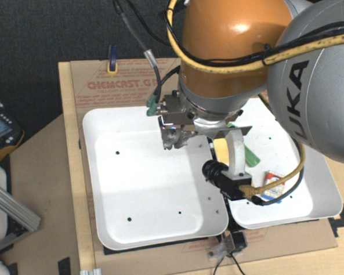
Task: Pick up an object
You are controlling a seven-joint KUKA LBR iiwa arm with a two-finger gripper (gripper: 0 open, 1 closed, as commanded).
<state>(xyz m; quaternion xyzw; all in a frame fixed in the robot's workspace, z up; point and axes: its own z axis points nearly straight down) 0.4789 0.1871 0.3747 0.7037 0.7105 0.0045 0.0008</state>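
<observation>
In the right bin [315,203], partly hidden under the arm's wrist, lie a pale yellow piece [220,150], a green piece [250,156] and a small red-and-white packet [271,178]; all look light and flat, likely slippery on smooth plastic, best pinched across a narrow edge. The gripper [171,139] hangs over the left bin [105,184]; whether its jaws are released or clenched I cannot tell. The counter [75,169] is brown board.
</observation>
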